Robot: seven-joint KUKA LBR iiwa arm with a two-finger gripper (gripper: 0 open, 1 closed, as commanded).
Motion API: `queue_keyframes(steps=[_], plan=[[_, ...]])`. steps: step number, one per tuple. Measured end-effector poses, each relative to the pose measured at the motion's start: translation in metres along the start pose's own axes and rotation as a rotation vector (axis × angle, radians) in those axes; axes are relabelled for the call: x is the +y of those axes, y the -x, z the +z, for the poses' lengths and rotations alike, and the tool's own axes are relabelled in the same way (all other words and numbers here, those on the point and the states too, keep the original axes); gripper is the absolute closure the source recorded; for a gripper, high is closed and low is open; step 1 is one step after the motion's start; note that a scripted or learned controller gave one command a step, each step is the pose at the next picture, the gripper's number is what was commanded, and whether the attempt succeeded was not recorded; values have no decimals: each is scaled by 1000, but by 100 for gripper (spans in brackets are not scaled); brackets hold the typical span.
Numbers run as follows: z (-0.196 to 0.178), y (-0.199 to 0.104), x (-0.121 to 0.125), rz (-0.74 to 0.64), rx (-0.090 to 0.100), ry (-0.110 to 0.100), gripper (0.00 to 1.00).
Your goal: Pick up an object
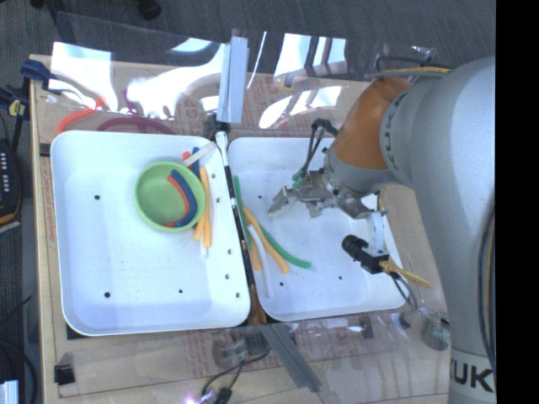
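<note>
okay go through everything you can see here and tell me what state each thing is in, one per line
Green bowl: upright, in the left bin, red and blue strips inside.
Orange sticks: lying beside the bowl.
Green strip: lying flat in the right bin.
Claw: over the right bin, nothing seen held.

- We see two bins side by side on the surface: the left bin and the right bin.
- In the left bin a bowl sits near the right wall, with some sticks just beside it.
- In the right bin more sticks lie near its left wall.
- The end effector hangs over the right bin, right of those sticks.
- The arm reaches in from the right.
</note>
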State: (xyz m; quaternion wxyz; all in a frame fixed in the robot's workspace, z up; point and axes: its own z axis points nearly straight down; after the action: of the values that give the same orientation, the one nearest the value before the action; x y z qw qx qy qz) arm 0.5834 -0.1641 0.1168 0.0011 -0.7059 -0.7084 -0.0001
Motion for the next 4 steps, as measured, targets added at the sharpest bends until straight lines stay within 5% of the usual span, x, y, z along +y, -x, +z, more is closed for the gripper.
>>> queue_keyframes(steps=[1,2,3,4], plan=[[12,-46,-43,-105,-25,36,0],[4,-49,-44,-113,-19,30,100],[4,-49,-44,-113,-20,30,0],[24,-43,-74,-107,-4,6,0]])
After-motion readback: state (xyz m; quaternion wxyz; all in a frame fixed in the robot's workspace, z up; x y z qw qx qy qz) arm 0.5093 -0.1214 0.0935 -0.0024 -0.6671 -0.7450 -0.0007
